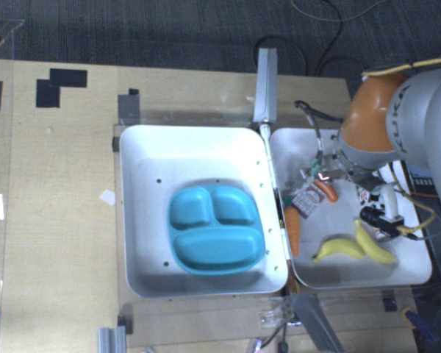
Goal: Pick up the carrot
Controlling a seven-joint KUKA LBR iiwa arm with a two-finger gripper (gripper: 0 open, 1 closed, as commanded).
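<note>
One carrot (292,231) by bin wall, gripper (320,175) near, upper right, jaw state unclear

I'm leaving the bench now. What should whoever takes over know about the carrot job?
Claw: low in the right bin, near its back; its grip cannot be judged.
Carrot: lying along the right bin's left wall, apart from the claw.
Nearby: banana at the front, a small orange piece by the claw.
Left bin: blue tray.
Done: nothing. Left: grasp and lift the carrot.
</note>
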